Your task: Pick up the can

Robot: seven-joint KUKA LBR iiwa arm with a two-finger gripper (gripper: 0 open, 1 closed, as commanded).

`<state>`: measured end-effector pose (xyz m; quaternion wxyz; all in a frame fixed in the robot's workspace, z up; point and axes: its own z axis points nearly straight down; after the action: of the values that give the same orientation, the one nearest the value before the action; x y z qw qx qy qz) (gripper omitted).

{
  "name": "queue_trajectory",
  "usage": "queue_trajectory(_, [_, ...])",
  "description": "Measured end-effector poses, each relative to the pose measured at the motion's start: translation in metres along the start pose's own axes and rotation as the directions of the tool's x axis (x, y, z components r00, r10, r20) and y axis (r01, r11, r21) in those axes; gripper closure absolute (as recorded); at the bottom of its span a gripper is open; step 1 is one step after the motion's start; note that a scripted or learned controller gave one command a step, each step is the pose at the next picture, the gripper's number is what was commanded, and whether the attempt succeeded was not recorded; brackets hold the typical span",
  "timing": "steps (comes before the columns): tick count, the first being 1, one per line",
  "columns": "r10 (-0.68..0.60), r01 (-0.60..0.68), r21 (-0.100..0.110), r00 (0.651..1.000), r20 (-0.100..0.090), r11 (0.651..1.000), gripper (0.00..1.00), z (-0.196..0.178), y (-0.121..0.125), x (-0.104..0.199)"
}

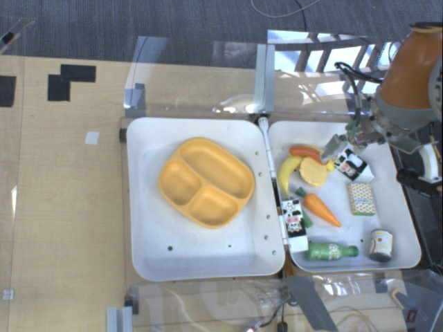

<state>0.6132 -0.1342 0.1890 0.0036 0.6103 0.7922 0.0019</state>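
- The gripper [337,146] hangs over the right bin [408,251], toward its 12 o'clock side, just above the yellow round piece [313,173].
- Whether its fingers are spread or closed cannot be told; nothing is seen between them.
- The can [380,245] stands at the bin's 5 o'clock corner, well apart from the gripper.
- A green bottle [331,252] lies at the can's 9 o'clock.

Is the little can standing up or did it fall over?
Standing up. The can shows its round top to the camera, near the right bin's front corner, beside the lying green bottle.
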Motion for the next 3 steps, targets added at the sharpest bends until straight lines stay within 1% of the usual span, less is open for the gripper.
queue_trajectory(1, [-0.003,0.003,-0.007,1.000,0.002,1.000,1.00,-0.012,0.003,0.001])
queue_trajectory(2, [-0.249,0.249,-0.003,0.969,0.004,0.969,1.00,0.099,-0.027,-0.052])
queue_trajectory(3, [0.246,-0.246,-0.004,0.969,0.000,0.969,1.00,0.099,-0.046,-0.053])
